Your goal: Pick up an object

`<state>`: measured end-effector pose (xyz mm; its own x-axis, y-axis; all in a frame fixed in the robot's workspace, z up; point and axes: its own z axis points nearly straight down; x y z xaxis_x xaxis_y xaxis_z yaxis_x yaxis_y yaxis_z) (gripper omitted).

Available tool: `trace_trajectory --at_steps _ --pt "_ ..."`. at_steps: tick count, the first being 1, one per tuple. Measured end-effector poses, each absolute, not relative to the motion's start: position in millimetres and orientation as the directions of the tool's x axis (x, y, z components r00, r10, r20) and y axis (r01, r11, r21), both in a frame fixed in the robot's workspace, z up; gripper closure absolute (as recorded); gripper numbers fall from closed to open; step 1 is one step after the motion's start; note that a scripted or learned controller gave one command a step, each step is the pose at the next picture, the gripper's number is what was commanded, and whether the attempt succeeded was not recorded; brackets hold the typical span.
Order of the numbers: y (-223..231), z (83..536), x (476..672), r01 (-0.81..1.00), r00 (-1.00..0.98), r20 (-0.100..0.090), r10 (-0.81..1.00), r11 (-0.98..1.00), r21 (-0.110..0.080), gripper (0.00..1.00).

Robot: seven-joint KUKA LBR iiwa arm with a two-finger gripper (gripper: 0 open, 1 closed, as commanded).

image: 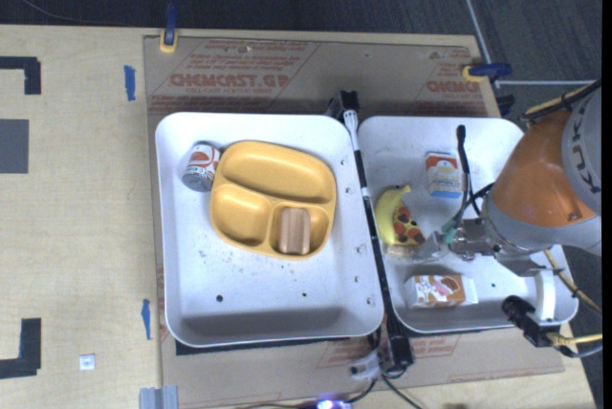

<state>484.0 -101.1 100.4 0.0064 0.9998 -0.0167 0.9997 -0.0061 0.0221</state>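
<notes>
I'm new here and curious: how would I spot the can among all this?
Look at the left bin, the one with the yellow tray. The can lies on its side at the tray's upper left corner, the only silver-and-red thing there.

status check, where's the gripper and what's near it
Gripper low in right bin, beside banana toy. Nothing seen between fingers. Small packet just below; carton above. Yellow tray and can in left bin.
</notes>
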Motion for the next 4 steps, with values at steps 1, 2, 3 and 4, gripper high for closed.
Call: trace_trajectory --at_steps 1,2,3,4 --pt "-94 89 481.5 1.000 0.004 -0.005 1.000 -0.004 0.009 0.00" --pt "-99 100 483.9 1.000 0.007 -0.018 1.000 -0.007 0.022 1.00" --pt "-98 100 483.9 1.000 0.007 -0.017 1.000 -0.007 0.022 0.00" --pt "-93 89 481.5 1.000 0.002 -0.004 1.000 -0.002 0.009 0.00"
